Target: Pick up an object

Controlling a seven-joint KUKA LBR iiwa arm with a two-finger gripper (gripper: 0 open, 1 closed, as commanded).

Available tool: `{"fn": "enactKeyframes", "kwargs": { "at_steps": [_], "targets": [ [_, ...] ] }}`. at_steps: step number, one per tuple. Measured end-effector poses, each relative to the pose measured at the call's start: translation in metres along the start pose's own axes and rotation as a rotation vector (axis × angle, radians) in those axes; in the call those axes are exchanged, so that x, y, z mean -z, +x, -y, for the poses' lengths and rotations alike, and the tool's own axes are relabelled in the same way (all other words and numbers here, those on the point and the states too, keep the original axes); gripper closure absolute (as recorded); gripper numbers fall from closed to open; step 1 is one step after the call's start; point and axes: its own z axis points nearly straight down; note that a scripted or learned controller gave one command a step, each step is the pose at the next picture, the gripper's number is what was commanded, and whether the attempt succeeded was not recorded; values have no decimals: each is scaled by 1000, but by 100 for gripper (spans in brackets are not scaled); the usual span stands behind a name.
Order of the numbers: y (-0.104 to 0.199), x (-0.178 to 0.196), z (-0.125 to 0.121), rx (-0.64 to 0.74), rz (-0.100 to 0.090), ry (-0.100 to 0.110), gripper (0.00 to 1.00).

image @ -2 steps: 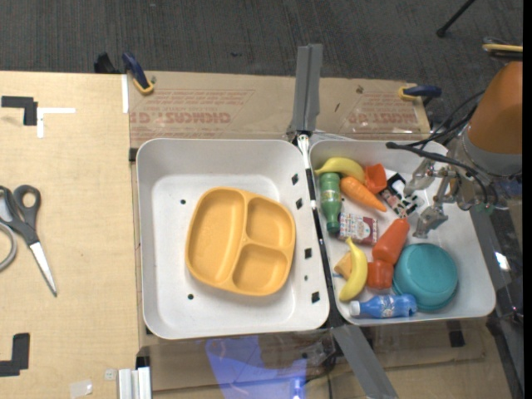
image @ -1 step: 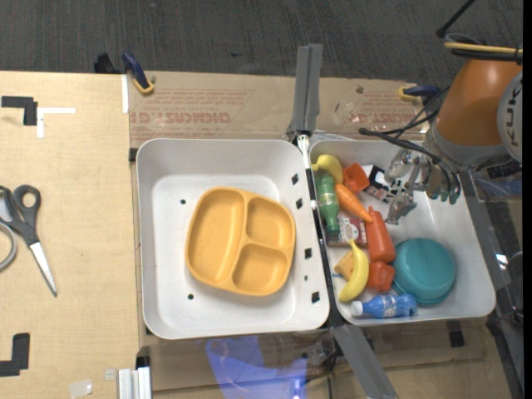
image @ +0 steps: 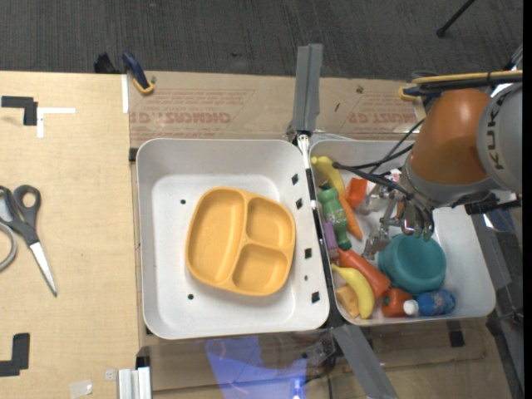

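Jaws (image: 401, 219) low in the right bin (image: 474, 306), over the clutter just above the teal bowl (image: 413, 262); whether parted or clenched, cannot tell. Nothing seen between them. Beside: orange carrot (image: 353, 214), green bottle (image: 333, 207), two bananas (image: 354, 289), red pepper (image: 366, 268), blue-and-white bottle (image: 430, 304). Left bin (image: 158, 248) bearing a yellow divided plate (image: 241, 241). Scissors (image: 32, 231) out on the surface (image: 66, 306).

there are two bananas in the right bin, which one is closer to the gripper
The lower banana, at the bin's near edge beside the teal bowl; the other banana lies farther from the gripper, at the top left.
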Motion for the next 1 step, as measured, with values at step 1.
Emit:
{"fn": "enactKeyframes", "kwargs": {
  "at_steps": [1],
  "targets": [
    [0,0,-8,-246,2,4,0]
  ]
}}
